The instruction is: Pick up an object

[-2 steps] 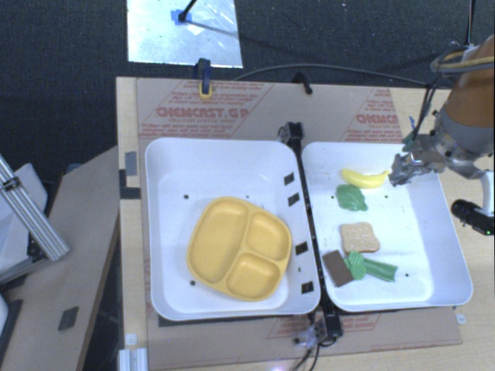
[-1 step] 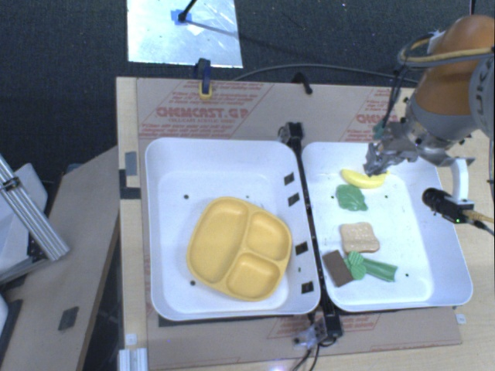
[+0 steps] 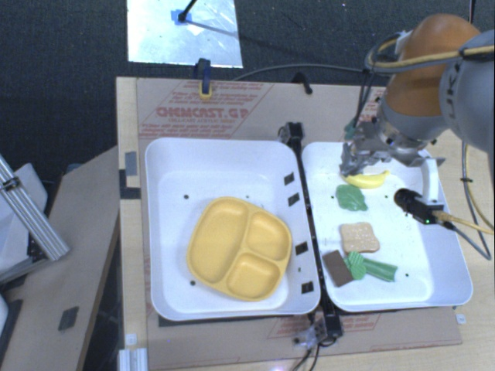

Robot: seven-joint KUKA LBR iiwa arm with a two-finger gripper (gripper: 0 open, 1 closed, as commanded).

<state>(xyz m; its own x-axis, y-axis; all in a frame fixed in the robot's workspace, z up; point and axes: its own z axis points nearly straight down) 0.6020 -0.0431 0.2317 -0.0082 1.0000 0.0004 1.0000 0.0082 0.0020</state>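
In the right bin (image 3: 448,273) lie a yellow banana (image 3: 369,180), a green leafy piece (image 3: 351,199), a slice of toast (image 3: 360,238), a brown block (image 3: 336,268) and a green toy vegetable (image 3: 371,268). My gripper (image 3: 354,163) reaches down at the bin's far left part, just left of the banana's end and touching or nearly touching it. The wrist body hides the fingertips.
The left bin (image 3: 166,207) holds a yellow divided plate (image 3: 240,247). A black divider with clips (image 3: 303,215) runs between the bins. The arm's orange band (image 3: 433,49) and a black cable fitting (image 3: 414,205) hang over the right bin's far and right side.
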